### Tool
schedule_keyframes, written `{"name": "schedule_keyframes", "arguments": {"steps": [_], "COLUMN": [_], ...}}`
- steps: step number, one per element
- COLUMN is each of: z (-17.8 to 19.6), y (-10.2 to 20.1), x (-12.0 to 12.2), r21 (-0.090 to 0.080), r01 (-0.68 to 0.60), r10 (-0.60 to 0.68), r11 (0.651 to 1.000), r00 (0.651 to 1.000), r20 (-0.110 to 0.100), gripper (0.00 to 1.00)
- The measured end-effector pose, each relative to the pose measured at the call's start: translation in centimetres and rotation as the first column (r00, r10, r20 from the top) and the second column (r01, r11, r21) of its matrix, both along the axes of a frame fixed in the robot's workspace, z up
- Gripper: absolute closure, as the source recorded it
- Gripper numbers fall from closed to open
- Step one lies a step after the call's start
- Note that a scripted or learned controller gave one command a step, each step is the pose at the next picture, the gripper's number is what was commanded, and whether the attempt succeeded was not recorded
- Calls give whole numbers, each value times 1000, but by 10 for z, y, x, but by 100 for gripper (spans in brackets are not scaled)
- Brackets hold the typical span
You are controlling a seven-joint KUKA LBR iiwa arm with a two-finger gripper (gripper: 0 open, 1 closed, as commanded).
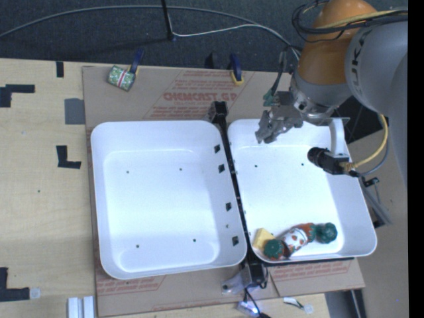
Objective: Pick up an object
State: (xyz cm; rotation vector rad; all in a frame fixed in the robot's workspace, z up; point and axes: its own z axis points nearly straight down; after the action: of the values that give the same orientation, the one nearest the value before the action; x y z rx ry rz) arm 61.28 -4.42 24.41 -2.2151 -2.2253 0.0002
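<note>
Camera view: two bins, one gripper.

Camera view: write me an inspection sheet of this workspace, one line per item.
Surface: two shallow white bins, left bin and right bin, side by side on a cardboard sheet.
Job's things: a small cluster at the right bin's near edge: yellow piece, green ball, red and white toy, dark green piece.
Clutter: small green patterned block on the cardboard, beyond the left bin.
Gripper: gripper over the right bin's far left corner, well away from the cluster.
Cables: black cable across the dark floor; yellow cable beside the arm.
Surroundings: blue clamps at the cardboard's far edge.
</note>
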Motion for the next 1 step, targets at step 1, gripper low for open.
{"name": "schedule_keyframes", "arguments": {"steps": [1], "z": [6], "y": [51], "x": [-15], "r21": [0], "r01": [0], "r10": [0], "r11": [1000], "r00": [1000], "r20": [1], "gripper": [100]}}
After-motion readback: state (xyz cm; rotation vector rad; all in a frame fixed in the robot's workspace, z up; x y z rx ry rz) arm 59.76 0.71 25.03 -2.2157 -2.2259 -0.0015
